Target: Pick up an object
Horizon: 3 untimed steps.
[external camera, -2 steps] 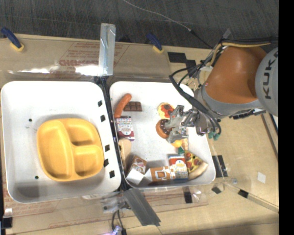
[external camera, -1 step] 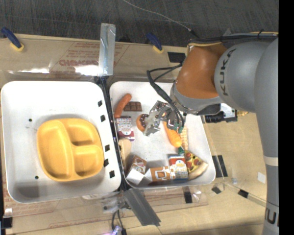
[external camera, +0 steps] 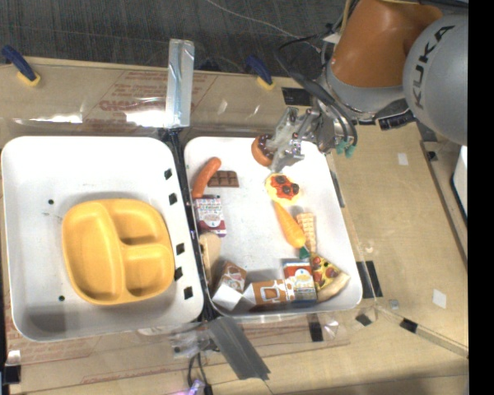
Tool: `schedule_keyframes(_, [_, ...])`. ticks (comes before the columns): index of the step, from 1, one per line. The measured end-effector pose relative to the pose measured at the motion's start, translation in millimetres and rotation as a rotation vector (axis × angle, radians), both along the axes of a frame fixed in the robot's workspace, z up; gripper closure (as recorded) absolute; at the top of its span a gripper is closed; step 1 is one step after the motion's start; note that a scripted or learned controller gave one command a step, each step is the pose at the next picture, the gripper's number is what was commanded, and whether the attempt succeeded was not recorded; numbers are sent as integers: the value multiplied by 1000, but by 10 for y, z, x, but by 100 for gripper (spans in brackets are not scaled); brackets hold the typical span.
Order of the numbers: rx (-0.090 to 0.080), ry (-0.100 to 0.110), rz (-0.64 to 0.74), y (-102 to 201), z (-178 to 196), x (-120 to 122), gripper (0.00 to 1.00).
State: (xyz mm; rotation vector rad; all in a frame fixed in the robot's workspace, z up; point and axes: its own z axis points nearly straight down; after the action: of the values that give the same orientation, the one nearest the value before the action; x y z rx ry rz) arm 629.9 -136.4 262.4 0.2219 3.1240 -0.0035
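My gripper [external camera: 286, 148] hangs over the far edge of the right bin [external camera: 247, 220]. It is right against a small round brown-orange toy [external camera: 261, 148] at the bin's back rim. The toy is partly covered by the gripper, and I cannot tell whether it is held. Just below the gripper lies a round yellow tart with red topping [external camera: 282, 187]. Further toys in this bin are a red sausage [external camera: 205, 175], a chocolate bar [external camera: 223, 179], an orange carrot [external camera: 289, 224] and a pizza slice [external camera: 330, 275].
The left bin [external camera: 33, 171] holds a yellow divided plate [external camera: 117, 250]. Small cartons [external camera: 284, 286] and a red packet [external camera: 209, 214] crowd the right bin's near and left sides. The grey arm with its orange band [external camera: 379, 35] comes in from the upper right.
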Motion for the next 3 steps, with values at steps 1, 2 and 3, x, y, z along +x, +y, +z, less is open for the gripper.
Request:
schedule_keyframes(1, [0,2,5,16,83,4,100])
schedule_keyframes(2, [-1,5,197,-477,525,-95,100])
schedule_keyframes(3, [0,7,140,-339,364,-834,100])
